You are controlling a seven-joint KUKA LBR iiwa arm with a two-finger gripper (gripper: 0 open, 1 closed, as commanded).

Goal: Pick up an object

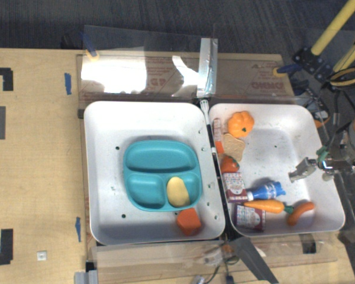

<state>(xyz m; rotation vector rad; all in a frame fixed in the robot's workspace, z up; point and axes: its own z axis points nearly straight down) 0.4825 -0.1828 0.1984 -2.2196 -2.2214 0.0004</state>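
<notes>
The left bin [100, 158] holds a teal divided tray [160, 161]; a yellow potato-like piece [177, 191] lies in the tray's lower right compartment, and an orange-red block [189, 220] sits on the bin floor just below the tray. In the right bin [284, 123], objects crowd the left wall and the front: a small orange pumpkin [241, 123] at the top, a tan slice [234, 147] beneath it, a red tomato-like piece [229, 165], then a blue-capped bottle [265, 191], a carrot [266, 206], a red-labelled can [248, 216] and an orange-red sausage shape [300, 212]. The gripper [300, 169] hangs over the bin's right half, above bare floor, nothing between its jaws; whether they stand open or closed cannot be told. The bottle and carrot lie nearby, below and left of it
</notes>
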